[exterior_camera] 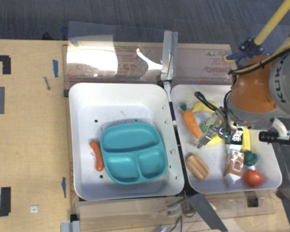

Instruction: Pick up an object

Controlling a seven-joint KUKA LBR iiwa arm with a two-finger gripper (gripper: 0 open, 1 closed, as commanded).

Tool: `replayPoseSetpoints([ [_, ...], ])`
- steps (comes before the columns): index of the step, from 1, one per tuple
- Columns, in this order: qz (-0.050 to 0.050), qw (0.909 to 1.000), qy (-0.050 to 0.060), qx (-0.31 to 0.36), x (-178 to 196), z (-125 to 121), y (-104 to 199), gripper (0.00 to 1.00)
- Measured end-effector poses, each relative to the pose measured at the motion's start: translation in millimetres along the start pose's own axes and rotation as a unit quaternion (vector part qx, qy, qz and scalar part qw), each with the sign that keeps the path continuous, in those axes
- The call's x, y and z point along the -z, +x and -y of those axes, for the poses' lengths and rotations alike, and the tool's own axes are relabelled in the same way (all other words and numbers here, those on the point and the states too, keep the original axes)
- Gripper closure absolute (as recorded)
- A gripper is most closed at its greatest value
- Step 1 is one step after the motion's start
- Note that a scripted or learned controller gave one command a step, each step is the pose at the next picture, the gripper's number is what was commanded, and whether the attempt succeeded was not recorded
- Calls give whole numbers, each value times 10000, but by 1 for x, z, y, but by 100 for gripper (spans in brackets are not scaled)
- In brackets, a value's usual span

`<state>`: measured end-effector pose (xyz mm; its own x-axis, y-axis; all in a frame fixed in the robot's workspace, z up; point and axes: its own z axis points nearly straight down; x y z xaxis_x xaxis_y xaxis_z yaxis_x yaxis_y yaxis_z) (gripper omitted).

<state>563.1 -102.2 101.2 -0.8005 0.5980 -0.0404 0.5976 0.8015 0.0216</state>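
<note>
Tray [133, 151] w/ sausage [96, 155] in L bin [82, 100]; carrot [191, 123], bread [197, 166] in R bin [275, 178].

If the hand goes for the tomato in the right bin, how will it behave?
The tomato looks round and glossy, so it may slip or roll when nudged. It sits near the bin's corner beside the small carton, which probably limits rolling but crowds the hand.

Left of the gripper [205, 138], the teal tray [133, 152] looks like smooth matt plastic; both white bins [121, 98] have a slight sheen; the bench [26, 144] is bare matt wood.
</note>
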Motion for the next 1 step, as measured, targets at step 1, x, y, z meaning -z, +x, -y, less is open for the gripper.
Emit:
replayPoseSetpoints([
  [1, -58, 9981, 24, -607, -4, -26, -20, 0],
])
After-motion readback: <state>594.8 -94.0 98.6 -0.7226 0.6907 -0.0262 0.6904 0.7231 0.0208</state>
